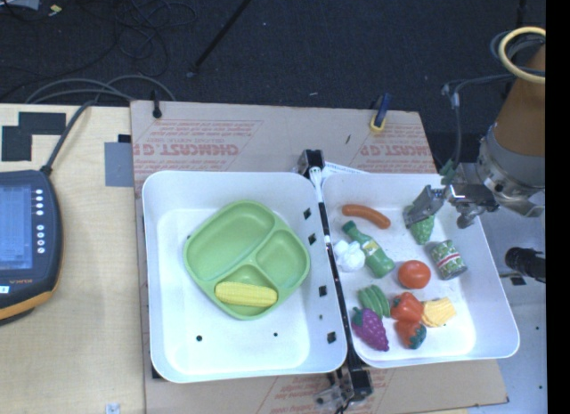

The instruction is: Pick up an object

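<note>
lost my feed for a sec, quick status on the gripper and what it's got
Gripper over the right bin, upper right. A green object at its tip, grasp unconfirmed. Can and tomato close below.

The arm [515, 127] reaches in from the right, wrist bent leftward.

**Two bins side by side, plate on the left, toy food on the right**

The left bin [169, 314] holds a divided plate [245, 243] with a corn cob [246, 294] in its near compartment. In the right bin [499, 332], a sausage [366, 215] lies at the back, a bottle [369, 251] before it, a tomato [413, 273] and a can [446, 259] to its right. Grapes [371, 328] lie nearest the front, just beside the divider. The gripper [436, 207] sits over the bin's back right.
</note>
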Available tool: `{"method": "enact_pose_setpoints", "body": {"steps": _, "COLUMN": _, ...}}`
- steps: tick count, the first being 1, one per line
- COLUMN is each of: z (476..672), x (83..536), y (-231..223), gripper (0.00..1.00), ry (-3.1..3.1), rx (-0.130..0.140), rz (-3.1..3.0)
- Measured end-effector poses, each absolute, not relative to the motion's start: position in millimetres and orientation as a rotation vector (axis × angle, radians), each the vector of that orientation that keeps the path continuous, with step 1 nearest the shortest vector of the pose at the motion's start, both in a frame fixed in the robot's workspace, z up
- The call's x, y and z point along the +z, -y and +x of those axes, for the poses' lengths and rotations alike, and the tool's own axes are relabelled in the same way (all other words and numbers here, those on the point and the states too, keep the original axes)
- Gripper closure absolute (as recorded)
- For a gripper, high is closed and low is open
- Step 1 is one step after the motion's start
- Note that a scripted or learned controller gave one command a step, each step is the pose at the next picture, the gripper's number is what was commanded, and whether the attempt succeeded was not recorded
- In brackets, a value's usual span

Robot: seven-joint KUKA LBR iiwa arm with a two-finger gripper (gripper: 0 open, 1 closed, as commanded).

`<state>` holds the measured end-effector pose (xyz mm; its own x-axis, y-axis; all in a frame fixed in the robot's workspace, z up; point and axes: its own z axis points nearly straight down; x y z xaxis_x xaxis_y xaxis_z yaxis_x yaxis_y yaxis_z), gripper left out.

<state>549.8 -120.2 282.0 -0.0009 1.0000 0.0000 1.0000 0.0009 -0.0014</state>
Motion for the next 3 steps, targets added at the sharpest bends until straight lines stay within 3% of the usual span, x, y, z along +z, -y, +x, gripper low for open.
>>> {"method": "enact_pose_setpoints", "body": {"steps": 1, "z": 500.5, "x": 146, "y": 202, "gripper": 0.0, "ry": 2.206, "rx": 0.013, "rz": -2.221}}
{"method": "enact_pose_setpoints", "body": {"steps": 2, "z": 509.7, "x": 390, "y": 215, "gripper": 0.0, "ry": 2.233, "rx": -0.01, "rz": -2.233}}
{"method": "enact_pose_setpoints", "body": {"steps": 3, "z": 473.5, "x": 272, "y": 206, "gripper": 0.0, "ry": 2.213, "rx": 0.008, "rz": -2.214}}
